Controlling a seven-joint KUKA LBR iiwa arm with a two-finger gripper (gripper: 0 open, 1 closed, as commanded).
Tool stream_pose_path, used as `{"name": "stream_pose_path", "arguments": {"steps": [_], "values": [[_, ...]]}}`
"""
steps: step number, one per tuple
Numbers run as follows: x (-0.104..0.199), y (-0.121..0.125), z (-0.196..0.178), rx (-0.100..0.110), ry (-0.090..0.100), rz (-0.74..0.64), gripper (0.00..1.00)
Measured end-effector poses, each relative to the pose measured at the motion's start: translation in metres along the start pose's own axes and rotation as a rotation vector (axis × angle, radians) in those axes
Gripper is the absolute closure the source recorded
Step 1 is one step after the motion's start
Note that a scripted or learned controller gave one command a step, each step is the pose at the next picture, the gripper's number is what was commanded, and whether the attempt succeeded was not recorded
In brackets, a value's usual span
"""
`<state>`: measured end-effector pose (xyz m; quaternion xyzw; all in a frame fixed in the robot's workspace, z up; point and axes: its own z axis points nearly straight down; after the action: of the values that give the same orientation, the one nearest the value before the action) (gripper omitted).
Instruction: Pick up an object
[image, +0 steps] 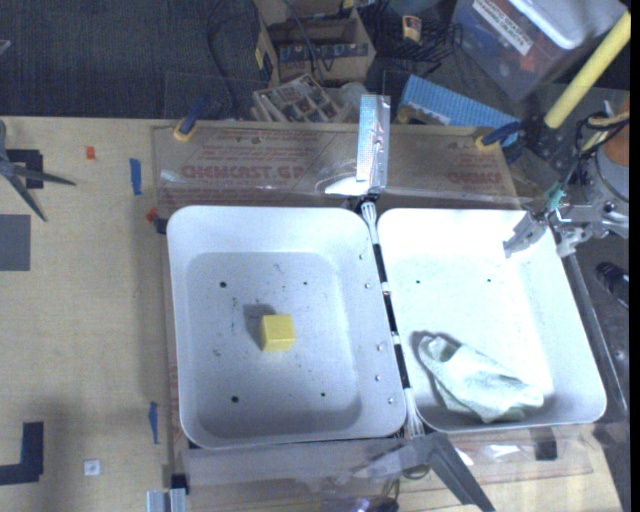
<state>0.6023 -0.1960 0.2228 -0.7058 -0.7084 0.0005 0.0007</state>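
Approach is the step in hand: the metal two-finger gripper (524, 238) hangs over the right shallow white bin's (585, 345) far corner, nothing between its fingers (how wide the jaws stand, I cannot tell). Next it must descend on the crumpled white cloth (478, 381) near that bin's front, or cross to the small yellow cube (278, 332).

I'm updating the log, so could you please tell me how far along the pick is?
Nothing looks done yet: the yellow block sits in the left bin and the white cloth in the right bin. The gripper hangs over the right bin's far right corner, away from both. Reaching, grasping and lifting remain.
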Motion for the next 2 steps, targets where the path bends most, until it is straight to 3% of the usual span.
{"name": "stream_pose_path", "arguments": {"steps": [1, 2], "values": [[0.0, 0.0, 0.0, 0.0, 0.0, 0.0, 0.0], [-0.019, -0.015, 0.121, -0.006, 0.008, 0.122, 0.0]]}}
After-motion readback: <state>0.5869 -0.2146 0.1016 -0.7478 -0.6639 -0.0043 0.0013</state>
